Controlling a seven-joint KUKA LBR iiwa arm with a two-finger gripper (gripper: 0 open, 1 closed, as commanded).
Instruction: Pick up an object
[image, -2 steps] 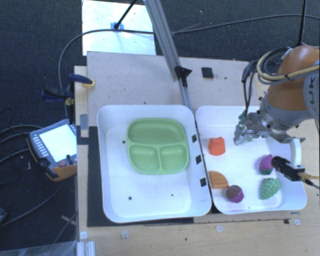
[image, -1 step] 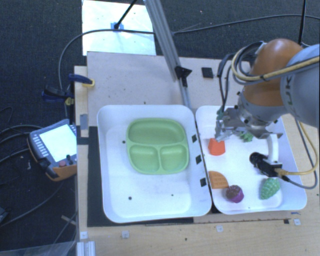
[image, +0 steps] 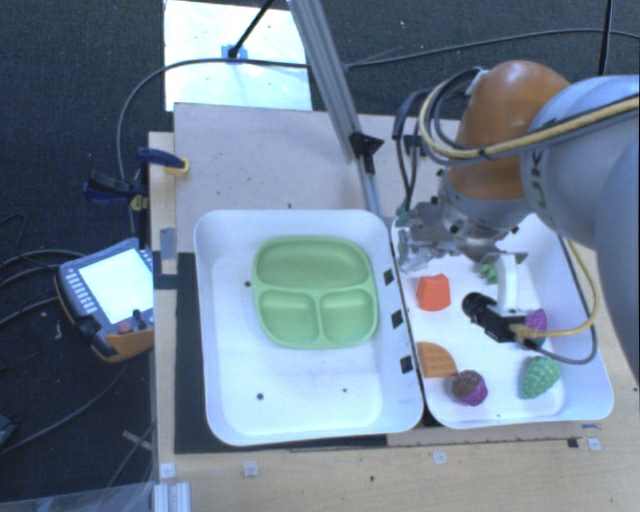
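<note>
My gripper (image: 413, 255) hangs over the left part of the right bin (image: 590, 385), near the wall shared with the left bin. Just below and to its right lies an orange block (image: 433, 292), apart from the fingers. Further toward the front lie an orange wedge (image: 436, 358), a dark purple berry-like piece (image: 468, 387) and a green bumpy piece (image: 539, 376). A magenta piece (image: 537, 322) sits at the right, and a small green piece (image: 488, 268) peeks out under the wrist. Nothing shows between the fingers.
The left bin (image: 230, 390) holds a light green divided plate (image: 316, 292) with three compartments. The arm's grey body and orange band cover the back right of the right bin. A slanted metal pole (image: 335, 85) crosses behind the bins.
</note>
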